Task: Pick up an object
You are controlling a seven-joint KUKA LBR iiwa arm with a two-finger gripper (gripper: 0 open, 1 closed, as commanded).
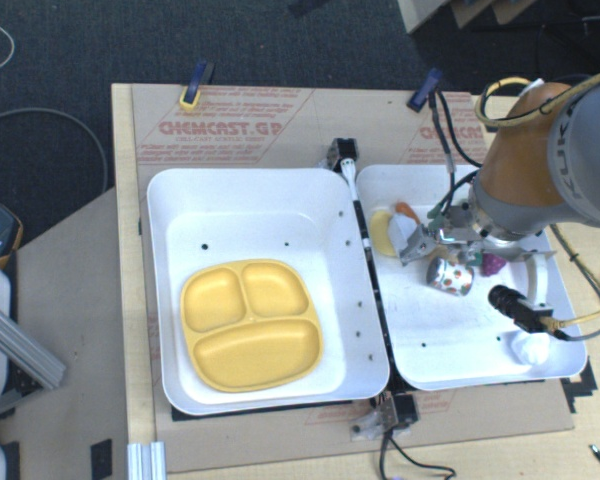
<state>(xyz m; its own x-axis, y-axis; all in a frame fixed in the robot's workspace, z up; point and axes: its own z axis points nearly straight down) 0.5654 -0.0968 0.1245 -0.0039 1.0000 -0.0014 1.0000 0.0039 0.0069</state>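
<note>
Claw point(430, 240) down in right bin point(450, 363), width impossible to tell; just beside it, small spotted white object point(450, 276), rounded, shiny, lying tilted on bin floor.

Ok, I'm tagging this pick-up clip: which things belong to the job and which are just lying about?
Job: gripper, right bin, and in it the spotted piece, yellow piece, purple piece, white lump.
Lying about: left bin, yellow divided plate, clamp.
</note>
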